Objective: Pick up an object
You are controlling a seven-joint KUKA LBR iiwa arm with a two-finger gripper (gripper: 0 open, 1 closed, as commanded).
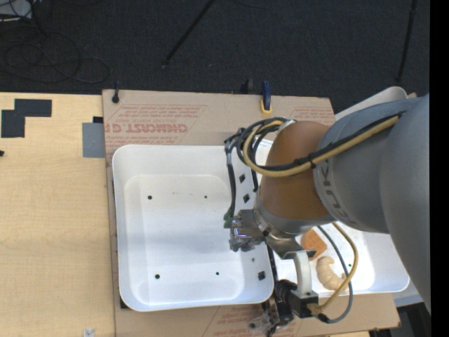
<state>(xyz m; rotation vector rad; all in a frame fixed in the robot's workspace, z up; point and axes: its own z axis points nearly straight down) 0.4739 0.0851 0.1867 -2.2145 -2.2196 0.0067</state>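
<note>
Grey arm (365, 167) looms closest, blocking most of the right bin (393, 276) it reaches over. Beside its wrist in that bin I see an orange piece (313, 241) and a pale curved object (327, 271) (candidate picks). Gripper state: cannot tell.

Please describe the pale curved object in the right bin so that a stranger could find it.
Find the right shallow white bin, partly under the grey arm. Near its front lies a pale cream, curved object, just below a flat orange piece. It is rounded and light, its neighbour flat and orange.
</note>
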